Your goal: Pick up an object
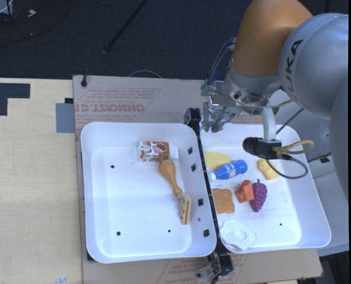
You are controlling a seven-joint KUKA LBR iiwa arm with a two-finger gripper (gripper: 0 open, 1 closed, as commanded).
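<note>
End effector [214, 123] over right bin's [305, 229] far-left corner | blue bottle [229, 170] just nearer camera

You look down from one fixed camera above the desk [28, 176], tilted at a slant so the dark floor lies at the far side. It sits close enough that the left bin [98, 188] and right bin [299, 218] span most of the width. The arm [305, 52] enters from your right, looming large.
</note>
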